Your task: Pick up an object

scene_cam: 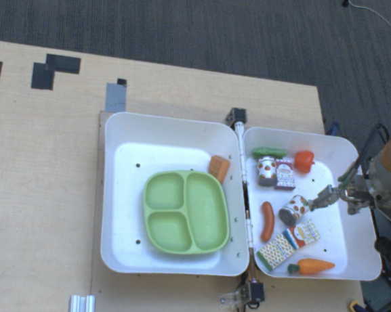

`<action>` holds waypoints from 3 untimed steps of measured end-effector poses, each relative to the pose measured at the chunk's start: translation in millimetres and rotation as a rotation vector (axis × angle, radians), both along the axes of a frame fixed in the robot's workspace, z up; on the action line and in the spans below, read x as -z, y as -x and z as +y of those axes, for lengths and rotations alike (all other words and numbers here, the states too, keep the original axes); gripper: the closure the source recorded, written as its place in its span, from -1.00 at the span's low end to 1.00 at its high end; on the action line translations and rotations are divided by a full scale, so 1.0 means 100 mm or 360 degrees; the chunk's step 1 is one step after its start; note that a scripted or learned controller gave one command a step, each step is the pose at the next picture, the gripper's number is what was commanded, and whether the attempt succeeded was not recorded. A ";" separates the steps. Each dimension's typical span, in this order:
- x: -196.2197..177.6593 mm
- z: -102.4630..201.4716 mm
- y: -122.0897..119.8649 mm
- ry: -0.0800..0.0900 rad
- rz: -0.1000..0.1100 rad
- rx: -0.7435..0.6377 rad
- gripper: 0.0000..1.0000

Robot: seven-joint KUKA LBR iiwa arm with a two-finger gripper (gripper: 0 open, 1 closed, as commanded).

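Camera view: my claw low in right bin, fingers state unclear, cannot tell if spread or pinching. Nearest target, small spotted can, lies just beside claw tip at 8 o'clock, maybe touching. Risk: can round, tilted, may roll off toward sausage. Striped box crowds it at 6 o'clock, could get nudged or caught too. Carrot farther down, clear.

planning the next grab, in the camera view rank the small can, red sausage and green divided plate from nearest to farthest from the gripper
1. small can, right bin, just left of the gripper.
2. red sausage, right bin, farther left near the divider.
3. green divided plate, left bin, farthest.
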State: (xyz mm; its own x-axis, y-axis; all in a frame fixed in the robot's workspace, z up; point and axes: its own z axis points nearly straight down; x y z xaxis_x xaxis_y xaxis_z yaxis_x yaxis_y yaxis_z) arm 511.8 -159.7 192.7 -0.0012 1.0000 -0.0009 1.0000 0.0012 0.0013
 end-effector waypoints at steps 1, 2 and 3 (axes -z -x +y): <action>0.96 0.57 0.19 0.0003 -0.0020 -0.0003 -1.00; 0.85 0.56 0.17 0.0009 -0.0032 -0.0002 1.00; 0.86 0.56 0.18 0.0009 -0.0030 -0.0002 -1.00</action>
